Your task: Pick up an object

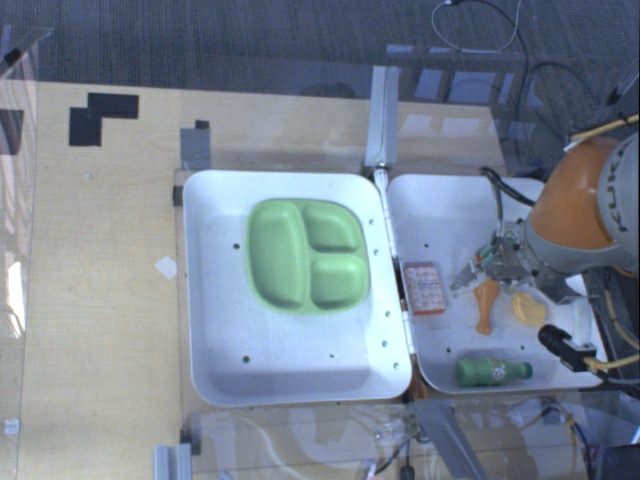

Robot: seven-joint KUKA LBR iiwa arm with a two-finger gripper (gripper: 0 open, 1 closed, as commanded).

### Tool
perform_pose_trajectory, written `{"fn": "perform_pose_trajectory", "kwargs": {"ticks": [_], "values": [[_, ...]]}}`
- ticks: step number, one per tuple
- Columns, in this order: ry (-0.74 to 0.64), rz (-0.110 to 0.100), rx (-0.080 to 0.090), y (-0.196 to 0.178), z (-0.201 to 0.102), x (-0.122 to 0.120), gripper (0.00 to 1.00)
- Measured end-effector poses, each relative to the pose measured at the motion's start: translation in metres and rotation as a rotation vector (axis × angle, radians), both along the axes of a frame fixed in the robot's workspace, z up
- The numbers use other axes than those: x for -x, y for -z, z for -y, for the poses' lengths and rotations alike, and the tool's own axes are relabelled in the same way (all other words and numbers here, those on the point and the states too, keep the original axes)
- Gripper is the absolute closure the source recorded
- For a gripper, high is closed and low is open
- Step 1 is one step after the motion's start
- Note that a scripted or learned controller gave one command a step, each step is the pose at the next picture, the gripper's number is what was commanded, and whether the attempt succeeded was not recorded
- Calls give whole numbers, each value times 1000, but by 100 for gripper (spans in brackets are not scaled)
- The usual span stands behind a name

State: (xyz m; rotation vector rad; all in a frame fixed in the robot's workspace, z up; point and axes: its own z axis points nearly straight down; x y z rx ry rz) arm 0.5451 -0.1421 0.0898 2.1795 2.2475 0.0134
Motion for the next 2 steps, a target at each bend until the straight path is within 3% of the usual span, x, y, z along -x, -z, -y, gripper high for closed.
{"fn": "perform_pose_trajectory", "kwargs": {"ticks": [1,2], "values": [[-2,7,-2,-12,-2,-3,100],[60,-7,-2,-92,-58,-38,100]]}}
